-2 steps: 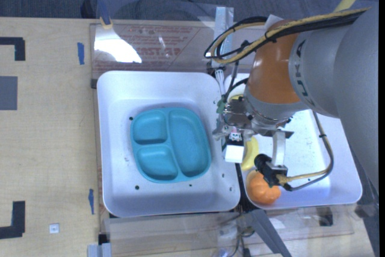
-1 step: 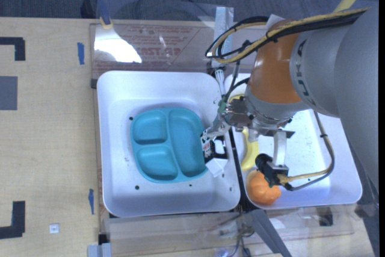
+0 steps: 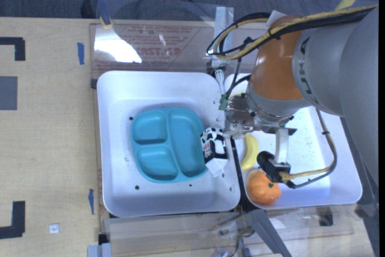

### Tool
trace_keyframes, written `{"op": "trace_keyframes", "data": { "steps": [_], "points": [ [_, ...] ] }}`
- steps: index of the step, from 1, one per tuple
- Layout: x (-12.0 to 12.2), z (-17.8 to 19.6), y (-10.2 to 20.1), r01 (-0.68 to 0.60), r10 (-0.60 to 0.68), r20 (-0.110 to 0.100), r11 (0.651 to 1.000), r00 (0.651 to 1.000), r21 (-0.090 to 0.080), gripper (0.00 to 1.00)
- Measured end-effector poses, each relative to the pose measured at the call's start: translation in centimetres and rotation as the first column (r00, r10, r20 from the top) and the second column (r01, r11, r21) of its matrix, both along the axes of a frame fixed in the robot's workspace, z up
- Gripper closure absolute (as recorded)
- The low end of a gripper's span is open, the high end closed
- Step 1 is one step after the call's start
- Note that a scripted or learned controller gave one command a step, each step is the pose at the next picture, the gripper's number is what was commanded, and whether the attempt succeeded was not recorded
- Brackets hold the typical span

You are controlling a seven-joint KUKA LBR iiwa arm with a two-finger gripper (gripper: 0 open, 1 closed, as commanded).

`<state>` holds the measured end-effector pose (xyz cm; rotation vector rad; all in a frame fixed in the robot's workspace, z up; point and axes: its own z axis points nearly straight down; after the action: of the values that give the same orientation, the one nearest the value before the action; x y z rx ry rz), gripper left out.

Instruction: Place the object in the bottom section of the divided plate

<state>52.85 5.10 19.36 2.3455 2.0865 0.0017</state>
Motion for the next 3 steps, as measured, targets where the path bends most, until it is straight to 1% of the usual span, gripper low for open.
{"op": "trace_keyframes", "data": {
  "steps": [1,2,3],
  "points": [
    [-2.9,-1.0,3.8,0.136,-0.136,-0.009,0.991,0.991,0.001,1.0],
    [-0.7,-2.8,10.7,0.164,-0.164,-0.006,0.986,0.986,0.001,1.0],
    [-0.7,-2.7,10.5,0.167,-0.167,-0.004,0.986,0.986,0.0,0.0]
  ]
}}
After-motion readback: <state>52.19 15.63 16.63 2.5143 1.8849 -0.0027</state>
